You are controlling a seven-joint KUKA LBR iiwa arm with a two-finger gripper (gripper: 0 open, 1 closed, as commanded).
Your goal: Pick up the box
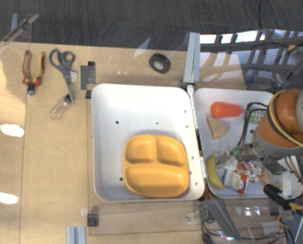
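Camera view first: we see two white bins side by side on the bench (pixel 49 151). Our left bin (pixel 105 136) holds a yellow tray (pixel 156 165) with three compartments, lying toward the bin's near right corner.

In our right bin (pixel 204 98) we find the clutter. An orange carrot (pixel 226 109) lies near the far edge, a tan wedge (pixel 217 128) just below it, and a banana (pixel 213 171) runs along the left wall. The box (pixel 238 176), a small red-and-white printed carton, lies flat near the front of this bin, just right of the banana.

Our arm (pixel 292 117) comes in from the right, its orange band over the bin's right side. The gripper (pixel 241 151) hangs just above the box in the picture; whether it touches the box, and how its jaws stand, we cannot tell.

On the bench left of the bins lie pliers (pixel 32 71) and scissors (pixel 64 67); a tape roll (pixel 160 62) sits behind the left bin.
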